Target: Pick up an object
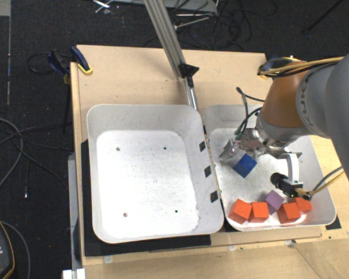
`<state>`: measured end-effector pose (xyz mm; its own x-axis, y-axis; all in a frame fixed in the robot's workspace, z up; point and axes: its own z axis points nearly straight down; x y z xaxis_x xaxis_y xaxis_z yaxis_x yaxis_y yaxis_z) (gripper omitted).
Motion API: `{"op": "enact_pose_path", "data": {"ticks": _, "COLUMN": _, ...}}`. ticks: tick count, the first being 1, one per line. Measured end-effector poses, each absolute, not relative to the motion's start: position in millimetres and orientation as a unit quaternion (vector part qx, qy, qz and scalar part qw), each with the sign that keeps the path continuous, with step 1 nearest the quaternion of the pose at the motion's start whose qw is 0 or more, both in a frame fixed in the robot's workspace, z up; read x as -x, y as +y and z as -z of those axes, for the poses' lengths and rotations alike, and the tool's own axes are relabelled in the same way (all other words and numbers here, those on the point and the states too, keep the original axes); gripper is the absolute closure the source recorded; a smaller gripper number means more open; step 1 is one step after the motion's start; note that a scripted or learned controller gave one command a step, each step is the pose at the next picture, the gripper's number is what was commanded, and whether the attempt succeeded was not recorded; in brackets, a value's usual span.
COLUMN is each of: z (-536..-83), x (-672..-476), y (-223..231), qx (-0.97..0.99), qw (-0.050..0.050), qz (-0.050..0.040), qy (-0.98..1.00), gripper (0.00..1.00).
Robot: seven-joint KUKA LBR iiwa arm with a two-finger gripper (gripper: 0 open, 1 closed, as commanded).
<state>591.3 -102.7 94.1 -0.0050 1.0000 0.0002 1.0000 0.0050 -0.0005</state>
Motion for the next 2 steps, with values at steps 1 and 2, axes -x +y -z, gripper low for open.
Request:
{"op": "enact_pose_path", "data": {"ticks": 1, "z": -95.5, "x": -593.4, "y": -103.4, "qx": 0.707, "qw": 0.0, "qz": 0.0004, "qy": -0.707, "gripper": 0.0}}
{"op": "enact_pose_path", "data": {"ticks": 2, "z": -200.1, "x": -559.7, "y": -77.1, "qx": 0.706, "qw": -0.003, "qz": 0.0026, "qy": -0.709, "gripper": 0.0}}
